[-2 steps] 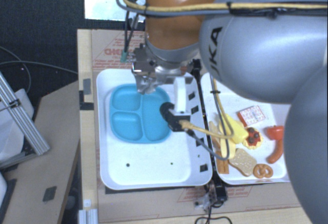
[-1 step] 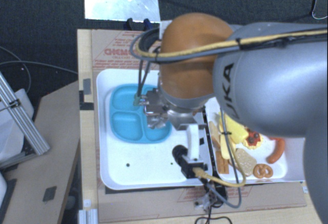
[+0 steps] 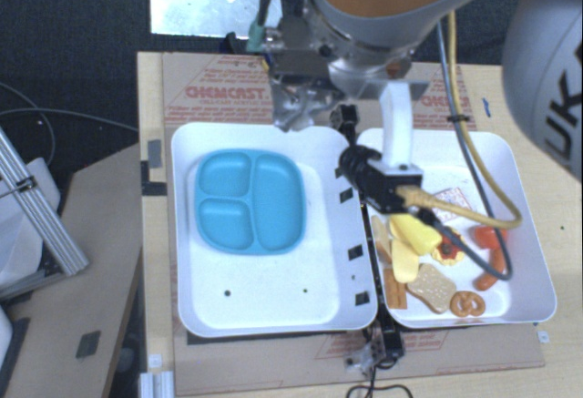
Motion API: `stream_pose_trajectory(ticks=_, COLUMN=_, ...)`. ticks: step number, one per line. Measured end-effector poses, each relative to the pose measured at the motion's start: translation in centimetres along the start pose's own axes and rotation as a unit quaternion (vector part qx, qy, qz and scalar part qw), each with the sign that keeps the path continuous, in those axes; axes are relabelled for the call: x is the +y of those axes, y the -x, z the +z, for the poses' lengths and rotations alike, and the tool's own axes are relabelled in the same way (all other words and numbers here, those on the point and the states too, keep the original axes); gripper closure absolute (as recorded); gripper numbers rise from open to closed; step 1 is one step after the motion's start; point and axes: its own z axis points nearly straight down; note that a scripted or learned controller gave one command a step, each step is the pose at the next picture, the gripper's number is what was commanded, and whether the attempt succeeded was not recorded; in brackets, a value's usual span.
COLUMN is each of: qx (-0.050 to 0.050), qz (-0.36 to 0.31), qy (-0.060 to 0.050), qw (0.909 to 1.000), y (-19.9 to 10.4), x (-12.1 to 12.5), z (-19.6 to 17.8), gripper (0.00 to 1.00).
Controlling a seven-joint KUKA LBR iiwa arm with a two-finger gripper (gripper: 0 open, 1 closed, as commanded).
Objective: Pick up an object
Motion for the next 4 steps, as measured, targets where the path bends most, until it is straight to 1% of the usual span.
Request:
stream_pose_trajectory(ticks=1, qx=-0.006, qz=0.006, qy=-0.011, qw=0.9999, y=7.0, x=-0.2, z=6.6, gripper=1.00)
stream_pose_trajectory(ticks=2, qx=-0.005, qz=0.004, qy=-0.009, qw=0.9999, y=8.6, x=-0.2, z=7.5, gripper=1.00)
stream_pose_trajectory(ticks=3, qx=-0.005, qz=0.005, qy=-0.007, qw=1.0000, y=12.4, x=-0.2, z=4.1, gripper=1.00)
stream_pose_trajectory(ticks=4, qx=-0.006, qz=0.000, qy=-0.013, qw=0.9999, y=9.8, x=-0.4, z=14.2, gripper=1.00)
